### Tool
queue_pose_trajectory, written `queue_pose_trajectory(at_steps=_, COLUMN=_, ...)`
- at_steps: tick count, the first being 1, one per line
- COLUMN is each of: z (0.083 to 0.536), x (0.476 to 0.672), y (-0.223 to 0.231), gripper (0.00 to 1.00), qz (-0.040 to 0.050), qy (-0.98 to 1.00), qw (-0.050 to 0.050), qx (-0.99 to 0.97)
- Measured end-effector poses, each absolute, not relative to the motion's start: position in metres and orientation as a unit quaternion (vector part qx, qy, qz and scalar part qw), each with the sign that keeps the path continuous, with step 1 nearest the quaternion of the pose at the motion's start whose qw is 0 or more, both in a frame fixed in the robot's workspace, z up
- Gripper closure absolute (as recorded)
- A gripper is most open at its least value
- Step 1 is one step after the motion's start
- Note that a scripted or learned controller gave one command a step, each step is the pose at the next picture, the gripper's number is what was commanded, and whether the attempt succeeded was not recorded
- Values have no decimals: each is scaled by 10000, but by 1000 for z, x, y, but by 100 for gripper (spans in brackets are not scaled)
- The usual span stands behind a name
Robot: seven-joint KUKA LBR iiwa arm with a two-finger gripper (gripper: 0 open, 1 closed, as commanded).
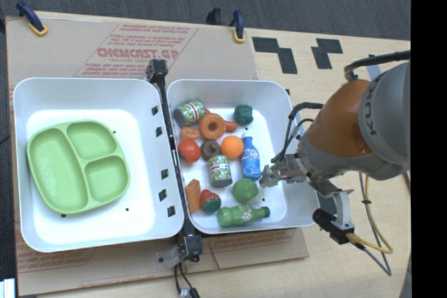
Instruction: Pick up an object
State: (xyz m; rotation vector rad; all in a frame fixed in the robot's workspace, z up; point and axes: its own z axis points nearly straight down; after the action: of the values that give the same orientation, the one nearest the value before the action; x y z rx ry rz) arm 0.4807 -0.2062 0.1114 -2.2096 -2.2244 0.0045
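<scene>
Camera view is showing the pincer [269, 176] sitting low at the right bin's [279, 91] right side, just beside the blue bottle [251, 158] and green ball [245, 190]; whether it is spread or pinching, I cannot tell; a green divided plate [77, 164] is lying in the left bin [28, 91].

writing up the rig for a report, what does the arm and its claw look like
The arm is bulky and rounded, grey with a broad orange band above the wrist. Dark cables loop beside it, and a yellow cable trails below. The claw is small, grey and metallic.
</scene>
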Motion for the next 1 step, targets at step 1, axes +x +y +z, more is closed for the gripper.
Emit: queue_pose_trajectory(at_steps=1, z=104, x=539, y=-211, gripper=0, qz=8, qy=-7095, qw=11, qx=-7047)
